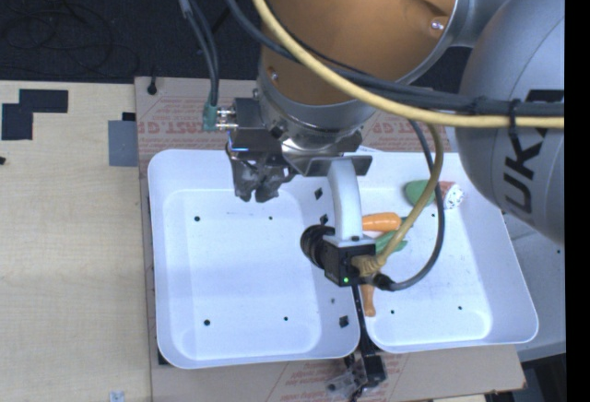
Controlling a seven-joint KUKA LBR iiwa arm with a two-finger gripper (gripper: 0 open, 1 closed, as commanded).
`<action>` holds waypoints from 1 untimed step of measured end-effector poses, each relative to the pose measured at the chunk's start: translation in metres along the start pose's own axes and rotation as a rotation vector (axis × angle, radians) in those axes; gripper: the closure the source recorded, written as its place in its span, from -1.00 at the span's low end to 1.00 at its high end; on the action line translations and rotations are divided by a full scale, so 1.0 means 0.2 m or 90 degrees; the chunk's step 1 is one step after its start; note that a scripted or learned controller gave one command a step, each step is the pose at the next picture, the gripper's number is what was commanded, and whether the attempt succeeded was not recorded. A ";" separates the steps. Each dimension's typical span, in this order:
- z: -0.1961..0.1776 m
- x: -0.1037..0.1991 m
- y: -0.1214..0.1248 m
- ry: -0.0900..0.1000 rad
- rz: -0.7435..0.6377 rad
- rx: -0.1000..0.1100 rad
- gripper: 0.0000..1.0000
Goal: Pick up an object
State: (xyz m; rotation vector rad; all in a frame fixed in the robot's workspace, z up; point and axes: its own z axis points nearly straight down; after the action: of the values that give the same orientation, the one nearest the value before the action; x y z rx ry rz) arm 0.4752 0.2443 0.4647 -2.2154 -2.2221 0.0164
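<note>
**While gripper hangs over left bin, the objects lie in the right**

Though the gripper [258,188] is plain to see at upper centre of the frame, over the top edge of the left bin [230,289], its dark tip is too murky to tell whether it is spread or pressed together. Nothing can be seen held in it.

Outward from there: a black unit with a green light [337,259] hangs on a white bracket over the divide between the bins. A yellow cable [419,206] loops past it.

Candidates all sit in the right bin [479,299], centre-right of the frame: an orange piece [382,222], a green piece [420,190] just above it, a small white block [453,197] beside that, and another orange bit [369,301] lower down by the divide.

Judgement: approach not yet begun. To do it well, shift toward the right of the frame and pick one item. The orange piece looks best, being long and slim; straddle it across its narrow width. Keep clear of the bin wall, descend straight, and close only once down around it.
</note>
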 end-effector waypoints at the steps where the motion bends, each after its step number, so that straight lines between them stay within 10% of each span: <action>1: 0.23 -0.76 0.14 0.001 0.007 -0.002 1.00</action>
State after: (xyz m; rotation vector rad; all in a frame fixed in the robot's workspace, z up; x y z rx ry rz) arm 0.5030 0.0914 0.4189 -2.2276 -2.2116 0.0116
